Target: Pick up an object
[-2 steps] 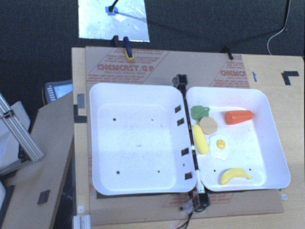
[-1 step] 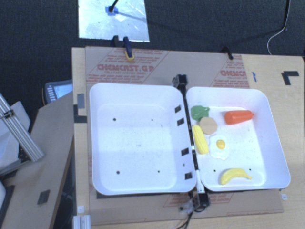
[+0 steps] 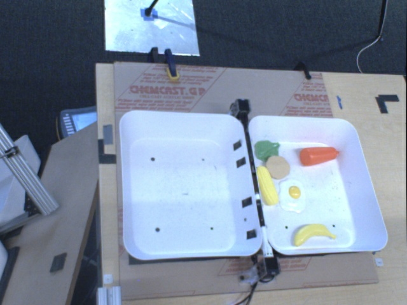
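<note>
The banana [image 3: 313,234], lying apart from the rest near the front of the right bin [image 3: 365,170], looks like light, stiff, smooth plastic, so I would pinch it across its narrow middle. It is yellow and curved; the claw's state I cannot tell.

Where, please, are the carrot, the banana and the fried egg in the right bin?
carrot [image 3: 318,155], camera view, middle of its orange body.
banana [image 3: 313,234], camera view, middle of its curve.
fried egg [image 3: 294,192], camera view, its yolk.
</note>
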Robot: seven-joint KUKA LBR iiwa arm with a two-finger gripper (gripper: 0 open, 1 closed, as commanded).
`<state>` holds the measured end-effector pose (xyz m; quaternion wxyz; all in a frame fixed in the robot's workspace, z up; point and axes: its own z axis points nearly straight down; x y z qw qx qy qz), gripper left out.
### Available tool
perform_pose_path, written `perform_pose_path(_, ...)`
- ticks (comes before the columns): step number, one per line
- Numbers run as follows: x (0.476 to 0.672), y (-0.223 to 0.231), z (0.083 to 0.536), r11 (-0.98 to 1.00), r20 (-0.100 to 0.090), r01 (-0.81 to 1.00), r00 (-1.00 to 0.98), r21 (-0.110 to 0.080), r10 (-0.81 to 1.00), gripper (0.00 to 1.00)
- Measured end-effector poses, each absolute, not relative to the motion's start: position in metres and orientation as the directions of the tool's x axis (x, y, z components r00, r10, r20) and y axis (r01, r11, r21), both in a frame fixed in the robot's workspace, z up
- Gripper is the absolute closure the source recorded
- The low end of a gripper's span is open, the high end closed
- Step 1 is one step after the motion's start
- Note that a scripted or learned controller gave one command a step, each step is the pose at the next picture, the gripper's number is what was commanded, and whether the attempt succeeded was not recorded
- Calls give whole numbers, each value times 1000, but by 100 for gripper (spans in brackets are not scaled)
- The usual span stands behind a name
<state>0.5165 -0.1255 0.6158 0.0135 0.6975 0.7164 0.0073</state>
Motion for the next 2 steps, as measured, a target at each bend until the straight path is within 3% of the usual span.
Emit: perform_pose_path(2, 517, -126, 639, 31, -12, 999, -31, 37, 999, 100)
